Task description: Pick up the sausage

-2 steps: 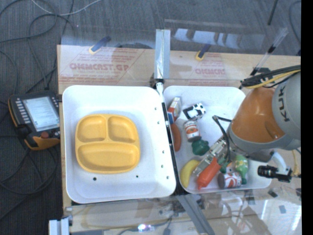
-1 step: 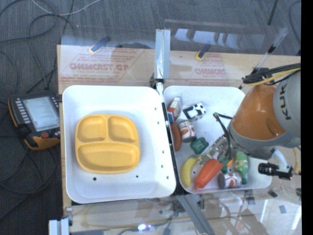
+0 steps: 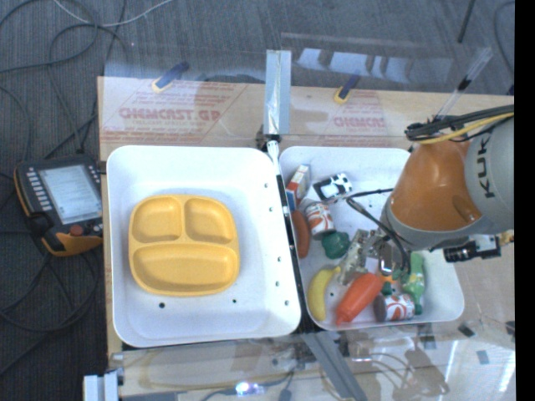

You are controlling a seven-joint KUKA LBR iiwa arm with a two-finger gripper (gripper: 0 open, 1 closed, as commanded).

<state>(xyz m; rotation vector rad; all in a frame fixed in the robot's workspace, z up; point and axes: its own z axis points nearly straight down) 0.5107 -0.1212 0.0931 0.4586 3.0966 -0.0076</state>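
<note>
The sausage (image 3: 301,234) is a reddish-brown link lying lengthwise against the left wall of the right bin (image 3: 447,307). My gripper (image 3: 369,259) hangs low in the middle of that bin, to the right of the sausage and apart from it, just above the top end of an orange carrot (image 3: 359,298). Its fingers stand open with nothing between them. The orange wrist (image 3: 430,195) hides the bin's upper right part.
Around the gripper lie a banana (image 3: 320,291), a green bottle (image 3: 415,277), a small can (image 3: 397,308), a striped can (image 3: 318,218), a green piece (image 3: 335,243) and a carton (image 3: 297,180). The left bin (image 3: 125,316) holds a yellow divided plate (image 3: 184,245).
</note>
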